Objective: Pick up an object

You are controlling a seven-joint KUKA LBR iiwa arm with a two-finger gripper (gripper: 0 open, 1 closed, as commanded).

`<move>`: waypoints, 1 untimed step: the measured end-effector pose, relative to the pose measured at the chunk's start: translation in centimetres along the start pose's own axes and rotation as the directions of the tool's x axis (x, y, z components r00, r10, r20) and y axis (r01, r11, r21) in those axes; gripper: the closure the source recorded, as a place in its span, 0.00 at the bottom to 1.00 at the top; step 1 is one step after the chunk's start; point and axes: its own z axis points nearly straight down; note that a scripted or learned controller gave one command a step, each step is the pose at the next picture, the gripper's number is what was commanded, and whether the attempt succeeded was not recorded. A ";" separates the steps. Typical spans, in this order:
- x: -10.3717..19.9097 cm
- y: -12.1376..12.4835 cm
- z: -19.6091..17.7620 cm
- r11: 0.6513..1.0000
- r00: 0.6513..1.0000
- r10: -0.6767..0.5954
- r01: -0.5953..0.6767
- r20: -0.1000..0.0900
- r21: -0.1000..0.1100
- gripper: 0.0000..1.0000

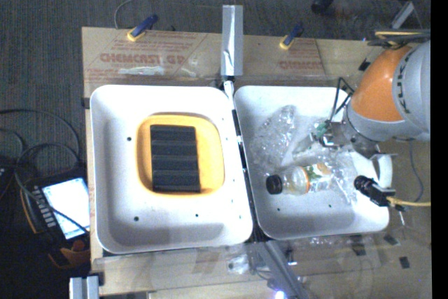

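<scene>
Clear plastic bottle with a black cap [297, 181] lies in the right white bin [308, 224] among crumpled film; whether the gripper [334, 140] grips, I cannot tell.

A: Where does the arm [392, 91] come in?

B: From three o'clock. Its big orange band bulges at about two o'clock of the frame, with the grey shell curving beside it toward the edge.

A: And below the band?

B: A grey wrist [364, 133] section slants down toward nine o'clock, low over the right side of the scene.

A: Can you see the tool [327, 138]?

B: Only partly. It sits at the wrist's nine o'clock end, small and dark, with a bit of green on it. How its tips stand is too cluttered to make out.

A: Any cabling?

B: Thin black wires loop beside the wrist at its eleven o'clock.
</scene>
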 end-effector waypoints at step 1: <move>3.7 5.5 -7.1 0.999 1.000 0.024 -0.024 -0.005 0.025 1.00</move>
